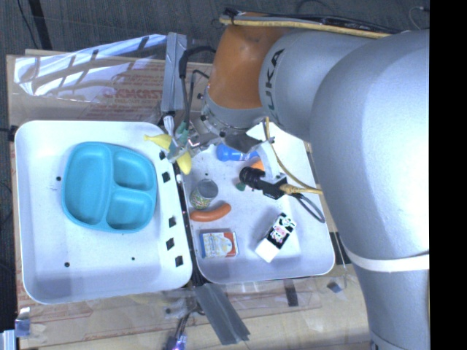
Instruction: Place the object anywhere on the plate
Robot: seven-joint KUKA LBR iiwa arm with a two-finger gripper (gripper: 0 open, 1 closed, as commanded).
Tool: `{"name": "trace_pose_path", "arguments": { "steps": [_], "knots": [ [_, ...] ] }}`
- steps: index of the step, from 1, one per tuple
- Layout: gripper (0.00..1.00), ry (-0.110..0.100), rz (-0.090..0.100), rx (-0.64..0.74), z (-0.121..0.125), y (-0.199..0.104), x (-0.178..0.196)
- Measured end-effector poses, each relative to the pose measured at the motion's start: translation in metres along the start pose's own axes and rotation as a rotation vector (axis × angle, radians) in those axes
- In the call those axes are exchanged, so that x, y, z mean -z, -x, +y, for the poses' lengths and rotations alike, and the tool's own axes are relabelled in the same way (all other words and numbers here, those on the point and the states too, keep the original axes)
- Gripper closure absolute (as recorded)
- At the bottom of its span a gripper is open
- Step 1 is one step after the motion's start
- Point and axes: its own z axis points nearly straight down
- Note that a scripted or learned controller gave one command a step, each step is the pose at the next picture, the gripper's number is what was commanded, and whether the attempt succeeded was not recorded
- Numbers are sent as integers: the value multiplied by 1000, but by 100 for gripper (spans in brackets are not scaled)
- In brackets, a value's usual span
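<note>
Nearby, tool (177, 143) above bin divider (177, 195)

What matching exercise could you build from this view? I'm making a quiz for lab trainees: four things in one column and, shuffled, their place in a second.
Things:
1. blue divided plate
2. sausage
3. small can
4. white carton with black print

Places:
A. right bin, just above the sausage
B. left bin
C. right bin, toward its lower right corner
D. right bin, between the can and the small flat packet

Pairs: 1-B, 2-D, 3-A, 4-C
</note>
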Motion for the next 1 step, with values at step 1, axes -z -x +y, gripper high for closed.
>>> {"name": "trace_pose_path", "arguments": {
  "steps": [1],
  "knots": [
    [0,0,0,0,0,0,0]
  ]
}}
